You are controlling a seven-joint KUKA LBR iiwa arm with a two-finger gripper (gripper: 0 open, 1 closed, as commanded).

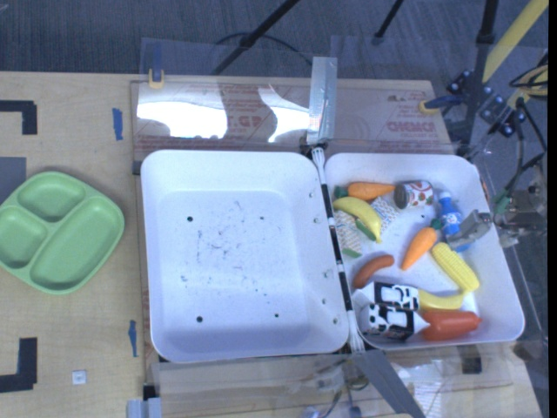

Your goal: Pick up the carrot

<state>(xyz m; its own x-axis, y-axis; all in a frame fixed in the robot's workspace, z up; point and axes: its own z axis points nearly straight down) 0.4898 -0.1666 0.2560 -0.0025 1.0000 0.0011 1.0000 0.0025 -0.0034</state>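
Nearest you, the black-and-white toy (393,309) sits at the right bin (498,299)'s near edge. Your carrot (419,245) lies mid-bin, untouched — the approach step. The gripper (474,226) hovers just right of it; you cannot tell its finger state. Next, centre over the carrot and descend. Writing on the far board is unreadable.

green plate (59,232) — left of bins | banana (359,216) | can (414,194)

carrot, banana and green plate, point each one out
carrot (419,246), camera view, middle of its orange body
banana (360,215), camera view, middle of its curve
green plate (97,200), camera view, its right rim
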